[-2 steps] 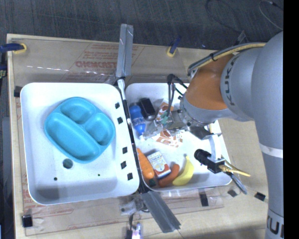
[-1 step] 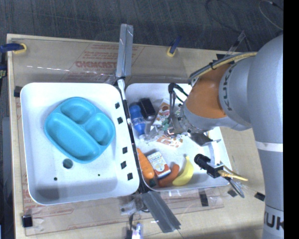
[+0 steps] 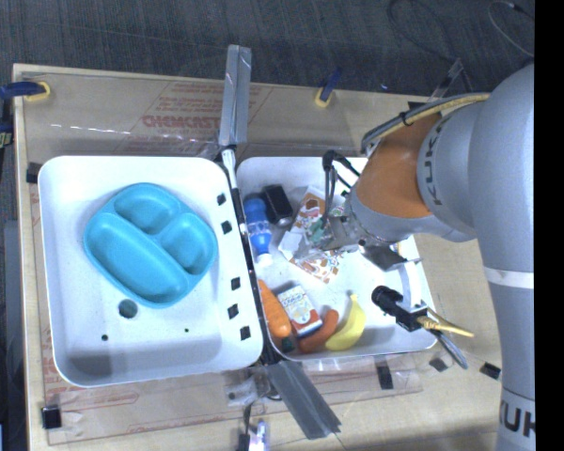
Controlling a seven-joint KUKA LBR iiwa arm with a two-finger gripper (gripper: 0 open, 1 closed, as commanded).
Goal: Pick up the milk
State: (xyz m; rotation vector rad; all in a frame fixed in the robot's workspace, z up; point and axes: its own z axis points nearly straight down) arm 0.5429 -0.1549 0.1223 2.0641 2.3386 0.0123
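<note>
Closest to the lens, the big grey arm [image 3: 508, 205] fills the right side of the frame, its orange band bending toward the centre. At its end, the claw [image 3: 334, 233] hangs low over the middle of the right bin [image 3: 291, 164], right above the milk [image 3: 320, 264]. The milk is a white carton with red print, lying tilted among the other things in the middle of that bin. From this angle I cannot tell whether the claw is spread or pressed together, nor whether it touches the carton.

Left of the milk, along the bin's left wall, lies a blue bottle [image 3: 257, 224], with a small black thing [image 3: 277, 203] just beside it toward the upper edge. In the lower part of the same bin, a carrot [image 3: 274, 313] lies against the left wall. A small box [image 3: 298, 308] with an orange edge sits just right of it, and a banana [image 3: 350, 325] curves along the lower wall.

The left bin [image 3: 132, 355] holds a blue divided plate [image 3: 150, 242] in its upper half and a small dark round thing [image 3: 127, 309] just below the plate. Both bins rest side by side on a pale wooden bench [image 3: 103, 111].
</note>
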